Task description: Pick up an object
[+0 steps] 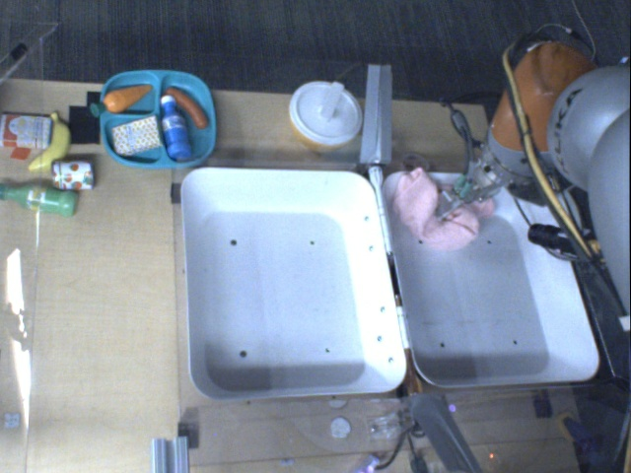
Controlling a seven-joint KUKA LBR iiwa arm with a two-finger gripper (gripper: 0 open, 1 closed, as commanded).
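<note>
Reaching into the right bin (pixel 552 363), the claw (pixel 461 203) sits on the pink cloth (pixel 426 210) directly beneath it; whether it's gripping, I cannot tell. Likely grasp stage: next, secure and lift

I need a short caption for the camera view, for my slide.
The arm's hand reaches a soft pink cloth at the back of the right shallow white bin.

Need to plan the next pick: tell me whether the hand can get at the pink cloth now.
Probably yes. The hand is already down at the pink cloth in the right bin, with nothing lying over or beside it.
</note>
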